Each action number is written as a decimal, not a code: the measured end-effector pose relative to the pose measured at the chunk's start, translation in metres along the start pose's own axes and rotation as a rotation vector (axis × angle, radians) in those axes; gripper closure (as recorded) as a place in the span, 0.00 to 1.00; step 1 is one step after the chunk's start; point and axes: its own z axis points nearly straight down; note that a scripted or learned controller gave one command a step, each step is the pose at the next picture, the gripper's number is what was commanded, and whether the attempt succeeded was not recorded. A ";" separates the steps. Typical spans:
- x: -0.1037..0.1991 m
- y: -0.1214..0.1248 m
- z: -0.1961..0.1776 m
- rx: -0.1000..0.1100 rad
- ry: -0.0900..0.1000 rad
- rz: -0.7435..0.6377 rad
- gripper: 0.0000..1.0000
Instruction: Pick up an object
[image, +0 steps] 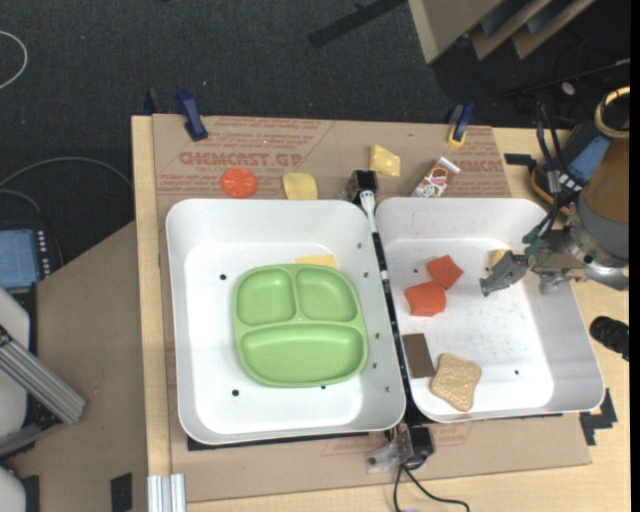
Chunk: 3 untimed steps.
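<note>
Two white bins sit side by side on the bench. The left bin (200, 300) holds one green divided plate (298, 325) with three compartments, and one yellow piece (317, 261) lies just beyond the plate's far edge. The right bin (560, 370) holds four loose items: two red blocks (434, 285), near each other at the centre-left, one brown bar (417, 354) near the left wall, and one tan cracker (456, 382) just beside the bar at the near edge. The gripper (503, 272) is low over the right bin's far right area, well apart from the red blocks. Whether it is open or closed cannot be told, and no item is visible in it. Behind the bins lie one orange disc (239, 183), two yellow pieces (299, 186), and one small packet (434, 180).
</note>
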 end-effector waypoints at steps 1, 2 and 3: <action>0.031 0.068 0.054 -0.002 0.000 -0.005 0.00; 0.037 0.071 0.137 0.009 0.002 -0.002 0.00; 0.026 0.090 0.133 -0.004 -0.002 -0.001 0.00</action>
